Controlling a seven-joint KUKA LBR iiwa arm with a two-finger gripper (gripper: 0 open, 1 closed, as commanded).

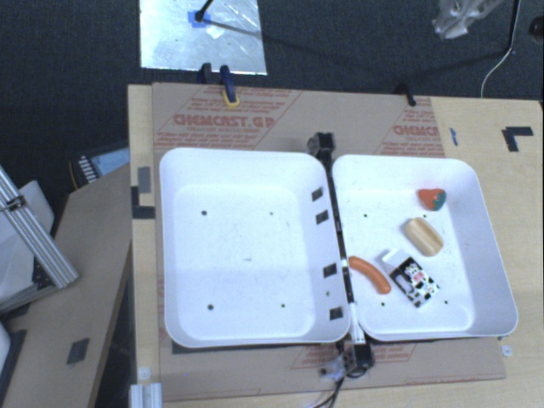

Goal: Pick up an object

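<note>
Right bin (484, 228) holds a strawberry (432, 198), bread roll (422, 235), sausage (370, 274) and spotted block (413, 280): light, small toys. Grasp the roll across its width. Gripper (461, 11) blurred; jaw state indeterminable.

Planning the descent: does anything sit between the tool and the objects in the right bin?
Nothing visible does. The tool is beyond the bench's far edge, and the sausage, bread roll, strawberry and cow-print block lie uncovered.
</note>
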